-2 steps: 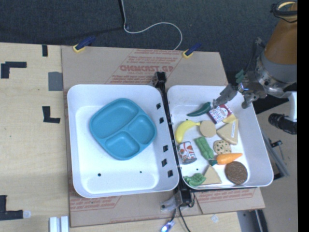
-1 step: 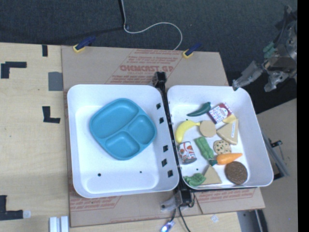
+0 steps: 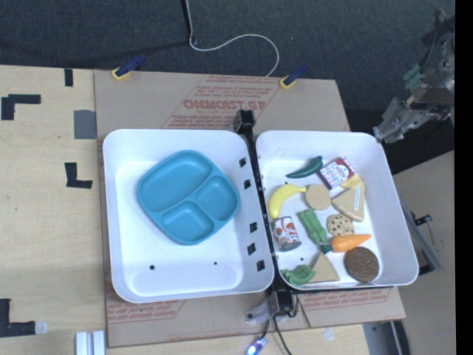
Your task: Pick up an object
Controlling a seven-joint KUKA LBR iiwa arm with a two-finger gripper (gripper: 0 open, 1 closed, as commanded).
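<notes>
From above, the grey metal gripper (image 3: 392,128) hangs beyond the right-hand shallow white bin (image 3: 395,198), off its two o'clock corner; whether it is apart or together cannot be told. Nothing is picked yet. The candidates crowd that bin: a yellow plastic banana (image 3: 284,197) at nine o'clock, an orange toy carrot (image 3: 349,242) toward four, a round brown cookie (image 3: 362,264) at five. The left white bin (image 3: 122,198) bears a blue three-compartment plastic tray (image 3: 188,196), centred, probably awaiting whatever gets lifted across.
</notes>
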